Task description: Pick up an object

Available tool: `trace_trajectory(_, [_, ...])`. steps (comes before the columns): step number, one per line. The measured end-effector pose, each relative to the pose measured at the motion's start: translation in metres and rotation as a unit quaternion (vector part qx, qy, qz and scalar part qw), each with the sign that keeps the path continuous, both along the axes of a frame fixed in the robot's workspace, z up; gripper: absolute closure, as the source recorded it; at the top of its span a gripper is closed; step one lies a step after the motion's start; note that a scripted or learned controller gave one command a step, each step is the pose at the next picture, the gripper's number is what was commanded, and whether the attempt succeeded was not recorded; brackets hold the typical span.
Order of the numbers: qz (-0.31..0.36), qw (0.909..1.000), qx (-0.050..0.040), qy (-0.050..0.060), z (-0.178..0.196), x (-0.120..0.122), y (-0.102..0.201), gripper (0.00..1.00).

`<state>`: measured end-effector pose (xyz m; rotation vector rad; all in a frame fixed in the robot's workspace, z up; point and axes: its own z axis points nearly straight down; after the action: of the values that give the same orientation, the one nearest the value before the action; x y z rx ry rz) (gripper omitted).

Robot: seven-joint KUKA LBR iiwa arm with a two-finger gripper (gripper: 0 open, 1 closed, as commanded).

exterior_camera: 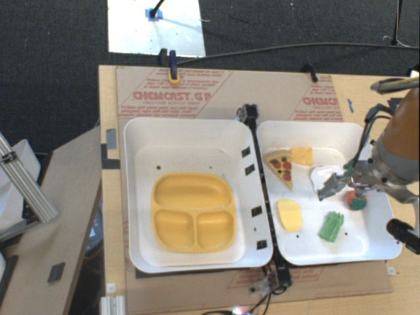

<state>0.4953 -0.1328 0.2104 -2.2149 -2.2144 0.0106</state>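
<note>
The right bin [354, 251] holds several toy foods. A pizza slice [281, 167] lies near its left wall, with a yellow cheese wedge [302, 155] just behind it. A pale yellow oval piece [289, 214] lies at the front left, and a green ridged piece [332, 226] to its right. A small red and green piece [356, 201] lies under the arm's wrist. My gripper [338, 185] hangs low over the middle of this bin, beside a white piece [322, 174] and just left of the red and green piece. Nothing shows as lifted.
The left bin [141, 156] holds a yellow divided tray [193, 210]. A black divider with clips [257, 182] runs between the bins. A cable [275, 46] crosses the bench behind them. A white sheet [155, 18] lies on the floor beyond.
</note>
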Motion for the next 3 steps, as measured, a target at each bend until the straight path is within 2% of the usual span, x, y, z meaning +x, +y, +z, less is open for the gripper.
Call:
trace_trajectory(1, [0.002, 1.0000, -0.0011, -0.006, 0.006, 0.003, 0.000, 0.00])
trace_trajectory(2, [0.001, 1.0000, -0.0004, -0.004, -0.054, -0.001, 0.006, 0.00])
trace_trajectory(3, [0.001, 1.0000, -0.0004, -0.005, -0.101, 0.006, 0.011, 0.00])
